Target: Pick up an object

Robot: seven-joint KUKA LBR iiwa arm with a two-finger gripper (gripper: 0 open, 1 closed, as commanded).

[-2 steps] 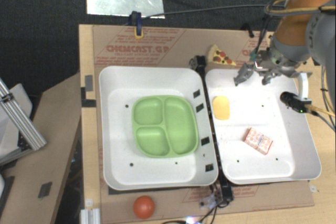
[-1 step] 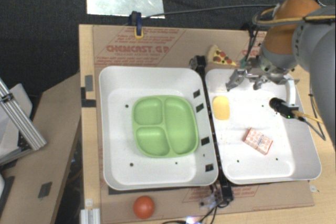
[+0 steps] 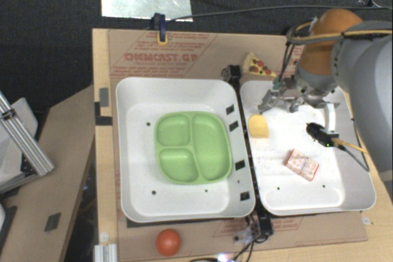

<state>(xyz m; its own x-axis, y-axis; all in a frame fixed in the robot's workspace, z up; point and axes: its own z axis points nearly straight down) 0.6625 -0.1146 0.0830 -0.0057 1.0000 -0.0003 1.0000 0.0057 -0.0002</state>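
The claw (image 3: 280,105) hangs over the top of the right bin (image 3: 350,193), its fingers spread with nothing between them. A yellow lump (image 3: 258,126) lies just lower left of it. A small red-and-white box (image 3: 301,164) sits mid-bin. The left bin (image 3: 132,193) holds a green divided tray (image 3: 192,147).

A small pale yellow lump (image 3: 258,126) lies in the right bin (image 3: 356,193), close to its left wall and toward the far end. Nearer the front, well apart from it, a small pink-and-white patterned box (image 3: 301,164) lies flat, turned at a slant to the bin's sides. In the left bin (image 3: 132,193), a light green tray (image 3: 192,147) with three compartments sits flat near the middle.
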